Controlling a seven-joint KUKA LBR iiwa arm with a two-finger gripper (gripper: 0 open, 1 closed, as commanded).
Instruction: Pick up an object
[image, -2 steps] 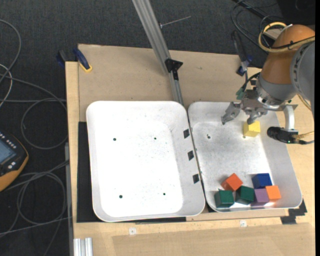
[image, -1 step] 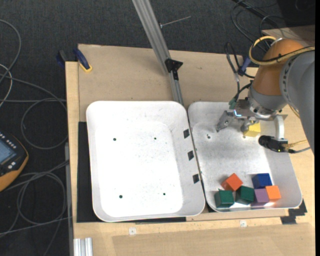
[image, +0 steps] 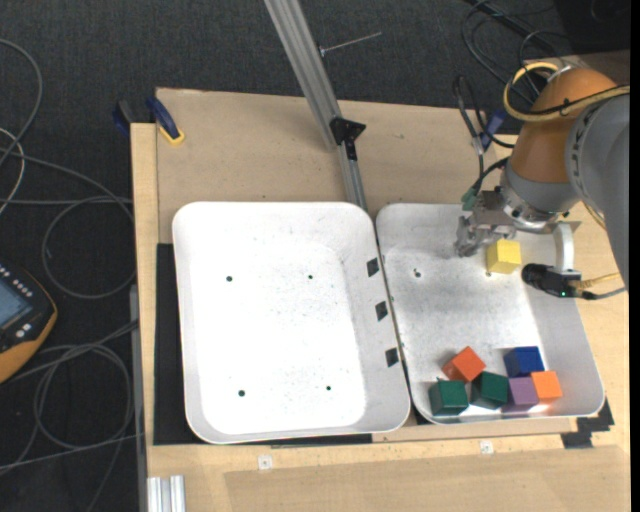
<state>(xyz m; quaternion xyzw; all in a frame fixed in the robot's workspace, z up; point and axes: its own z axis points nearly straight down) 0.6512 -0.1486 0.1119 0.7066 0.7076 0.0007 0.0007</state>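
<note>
the arm (image: 560, 130) reaches in over the right bin (image: 440, 300), its hand (image: 478, 238) low over the bin's far end. a yellow block (image: 504, 256) lies just beside the hand, on the side nearer the bin's right wall; whether the two touch cannot be told, and the block does not sit between the fingers. whether the hand is spread or pressed together cannot be told from this slant.

at the right bin's near end a cluster of blocks lies packed together: a red block (image: 464, 364), a dark green block (image: 450, 397), a second green block (image: 492, 387), a blue block (image: 523, 361), a purple block (image: 523, 391) and an orange block (image: 546, 385). the cluster is well apart from the hand.

the left bin (image: 200, 300) lies beside the right bin on the bench (image: 250, 140).
</note>
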